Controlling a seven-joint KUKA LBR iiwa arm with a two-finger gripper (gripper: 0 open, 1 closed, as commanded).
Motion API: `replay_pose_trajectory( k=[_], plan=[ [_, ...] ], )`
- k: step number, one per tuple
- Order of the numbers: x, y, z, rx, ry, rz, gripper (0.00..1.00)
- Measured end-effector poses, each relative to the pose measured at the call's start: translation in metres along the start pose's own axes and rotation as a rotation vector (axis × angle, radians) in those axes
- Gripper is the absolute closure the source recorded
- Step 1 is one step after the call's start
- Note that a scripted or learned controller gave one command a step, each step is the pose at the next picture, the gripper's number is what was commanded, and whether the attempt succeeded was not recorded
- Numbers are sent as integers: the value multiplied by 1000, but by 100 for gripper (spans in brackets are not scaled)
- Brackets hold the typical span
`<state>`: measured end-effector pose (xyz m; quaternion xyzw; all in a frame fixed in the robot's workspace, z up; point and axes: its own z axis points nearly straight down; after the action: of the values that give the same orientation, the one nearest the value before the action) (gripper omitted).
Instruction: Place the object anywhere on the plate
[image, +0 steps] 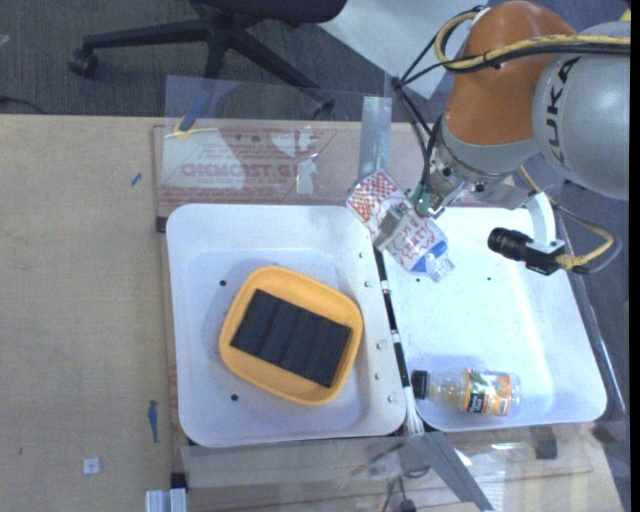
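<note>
Tan wooden bench (80, 300) underneath, with a chair base (200, 40) on dark floor behind.

Found the packet (405, 235), crumpled, red-and-white with a bit of blue, at the far left corner of the right bin (520, 300), hard by the wall shared with the left bin (190, 230). Looked raised off the floor of the bin, but could not say for sure. Sat just below the gripper (428, 200), touching or nearly so. Could not tell how far open the gripper stood, nor whether it truly had hold of the packet, with the wrist covering that spot.

Judged the step in hand as carrying the packet across to the plate (232, 325). Called for confirming the hold first, then keeping high enough to clear both rims between the bins, travelling left and toward the camera, and letting go low over the middle of the plate instead of dropping from height. Would be a light, springy thing, likely to slide or bounce off the raised edge if released early.

Held in the left bin: the yellow plate, near the middle, already carrying a dark ridged pad (292, 337) over most of its face, so little bare yellow left apart from the border. Held in the right bin: a bottle (470, 390) on its side at the near edge, well apart from the packet.
</note>
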<state>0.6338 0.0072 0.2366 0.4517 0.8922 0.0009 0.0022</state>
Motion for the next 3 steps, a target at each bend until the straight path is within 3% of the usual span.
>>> replay_pose_trajectory(
  k=[1,3],
  plan=[
    [53,7,-14,4,4,-40,100],
    [51,9,-34,-4,0,-39,100]
  ],
)
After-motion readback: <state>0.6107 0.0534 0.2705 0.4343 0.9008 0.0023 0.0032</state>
